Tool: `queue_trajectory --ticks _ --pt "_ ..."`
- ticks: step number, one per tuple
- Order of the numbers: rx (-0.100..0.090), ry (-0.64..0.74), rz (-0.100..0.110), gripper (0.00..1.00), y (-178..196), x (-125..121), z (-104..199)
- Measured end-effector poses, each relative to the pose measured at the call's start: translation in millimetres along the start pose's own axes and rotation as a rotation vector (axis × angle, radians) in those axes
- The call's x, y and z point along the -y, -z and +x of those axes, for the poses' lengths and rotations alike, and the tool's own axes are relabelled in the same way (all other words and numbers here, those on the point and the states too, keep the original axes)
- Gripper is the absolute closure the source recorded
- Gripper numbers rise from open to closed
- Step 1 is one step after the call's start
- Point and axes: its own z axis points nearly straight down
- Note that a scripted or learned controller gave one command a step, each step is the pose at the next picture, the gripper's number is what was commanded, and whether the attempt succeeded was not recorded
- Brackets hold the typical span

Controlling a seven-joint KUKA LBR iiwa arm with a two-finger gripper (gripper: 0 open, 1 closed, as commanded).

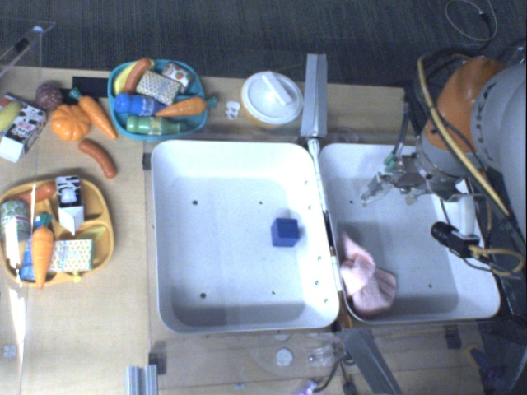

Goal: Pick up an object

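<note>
We note two white bins side by side on the bench, parted by a narrow ridge. The left bin holds a small blue cube, right of centre, well apart from all four walls, with bare floor on every side. The cube looks solid, matte, a deep even blue, and sits flat with its top face toward the camera.

In the right bin a crumpled pink cloth lies against the left wall near the front corner; the middle and rear floor stay open. The arm comes in over the right bin's rear right corner. Its pincer hangs over the bin's rear part, well apart from the cloth and with the ridge between it and the cube. The fingers appear spread with nothing between them, though the tips are thin and blurred here.

Toy food in trays sits on the bench left of the bins.
</note>
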Motion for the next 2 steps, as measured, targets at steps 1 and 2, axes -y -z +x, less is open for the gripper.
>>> queue_trajectory --ticks 1,2 --pt "0.003 0.204 -0.011 0.0 -47.0 79.7 -12.6" --pt "0.002 0.068 -0.009 0.0 -48.4 18.2 -7.6"
